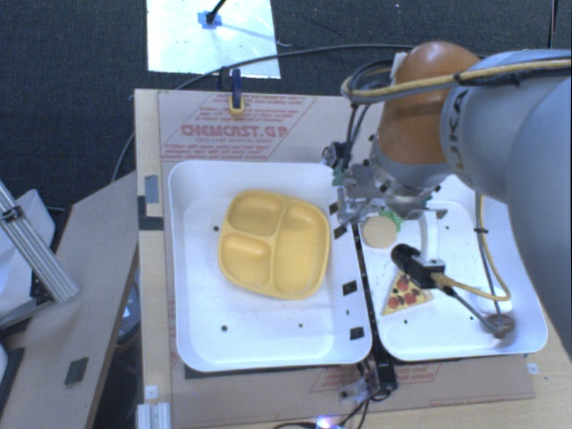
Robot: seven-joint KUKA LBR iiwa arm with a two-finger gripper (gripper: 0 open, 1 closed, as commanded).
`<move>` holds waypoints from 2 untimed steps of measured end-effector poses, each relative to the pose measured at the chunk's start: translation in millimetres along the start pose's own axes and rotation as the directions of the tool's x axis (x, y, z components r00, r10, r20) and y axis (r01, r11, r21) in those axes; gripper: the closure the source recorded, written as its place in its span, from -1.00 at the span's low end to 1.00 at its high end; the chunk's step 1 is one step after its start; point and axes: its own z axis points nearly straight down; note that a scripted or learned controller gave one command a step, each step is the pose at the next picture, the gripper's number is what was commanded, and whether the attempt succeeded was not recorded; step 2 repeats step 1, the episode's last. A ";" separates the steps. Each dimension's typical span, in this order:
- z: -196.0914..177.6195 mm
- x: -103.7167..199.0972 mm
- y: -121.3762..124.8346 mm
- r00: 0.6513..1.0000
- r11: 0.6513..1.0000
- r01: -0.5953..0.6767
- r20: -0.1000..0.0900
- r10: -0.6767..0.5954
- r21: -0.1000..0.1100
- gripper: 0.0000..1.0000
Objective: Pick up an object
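Note:
A yellow divided plate (273,244) lies in the left white bin (201,329). The right bin (447,333) holds a round tan disc (379,231), a toy pizza slice (407,293) and a black-handled metal utensil (447,284) lying slantwise. A small green piece (391,214) peeks out from under the arm. My gripper (347,197) hangs low at the back of the right bin, near the wall between the two bins, just left of and behind the tan disc. The bulky wrist hides much of it, and nothing shows in its grasp.
The grey and orange arm (465,105) covers the back right of the right bin. A cardboard sheet (232,132) lies under both bins. A white paper sheet (210,25) is on the dark floor behind, and a metal rail (36,248) sits at the left.

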 end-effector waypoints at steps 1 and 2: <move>-11.5 48.4 -17.2 1.000 1.000 0.000 0.001 0.000 0.000 1.00; -11.5 48.4 -17.2 1.000 1.000 0.000 0.001 0.000 0.000 1.00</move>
